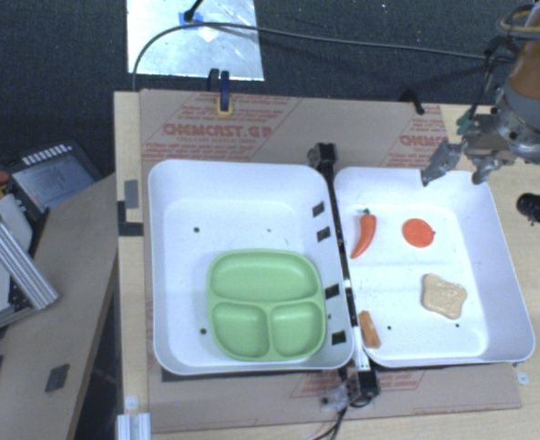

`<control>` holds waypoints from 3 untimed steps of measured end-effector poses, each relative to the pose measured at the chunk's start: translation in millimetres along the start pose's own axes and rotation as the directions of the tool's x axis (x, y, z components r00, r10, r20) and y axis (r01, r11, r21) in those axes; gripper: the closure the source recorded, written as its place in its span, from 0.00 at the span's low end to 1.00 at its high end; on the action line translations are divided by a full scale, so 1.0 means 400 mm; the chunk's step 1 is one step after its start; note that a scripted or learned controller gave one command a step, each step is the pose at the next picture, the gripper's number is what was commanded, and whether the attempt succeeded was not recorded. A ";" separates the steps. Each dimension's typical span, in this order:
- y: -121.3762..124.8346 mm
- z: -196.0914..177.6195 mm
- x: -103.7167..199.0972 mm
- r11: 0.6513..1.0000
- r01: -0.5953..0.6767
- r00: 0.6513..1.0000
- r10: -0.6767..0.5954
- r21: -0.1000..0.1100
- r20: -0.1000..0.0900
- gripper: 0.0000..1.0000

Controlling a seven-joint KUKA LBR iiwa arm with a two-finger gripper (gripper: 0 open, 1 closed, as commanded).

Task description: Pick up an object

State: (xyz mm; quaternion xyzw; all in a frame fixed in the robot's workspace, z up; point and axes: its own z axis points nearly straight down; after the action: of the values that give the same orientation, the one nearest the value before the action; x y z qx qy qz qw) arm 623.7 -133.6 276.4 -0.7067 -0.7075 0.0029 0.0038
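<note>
Jaws spread wide, gripper (457,167) over right bin (499,246) rim; 2 bins on cardboard (251,126).

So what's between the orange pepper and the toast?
In the camera view, the round red slice lies between the orange pepper and the toast, on the white bin floor.

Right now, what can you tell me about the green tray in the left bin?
The green tray is a pale green, plastic-looking divided plate with rounded corners: one long compartment across the far side and two smaller ones nearer the camera. It lies flat, upright, in the near right part of the left bin, nothing in its compartments.
</note>
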 end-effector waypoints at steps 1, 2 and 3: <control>0.004 -0.017 0.001 1.000 0.002 1.000 -0.002 -0.011 0.001 0.00; 0.031 0.115 0.007 1.000 0.004 1.000 -0.004 -0.008 0.001 0.00; 0.050 0.241 0.027 1.000 0.005 1.000 -0.005 -0.008 0.001 0.00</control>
State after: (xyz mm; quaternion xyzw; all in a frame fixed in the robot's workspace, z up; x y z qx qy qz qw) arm 642.8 -122.9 179.7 -0.7051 -0.7091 0.0004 0.0005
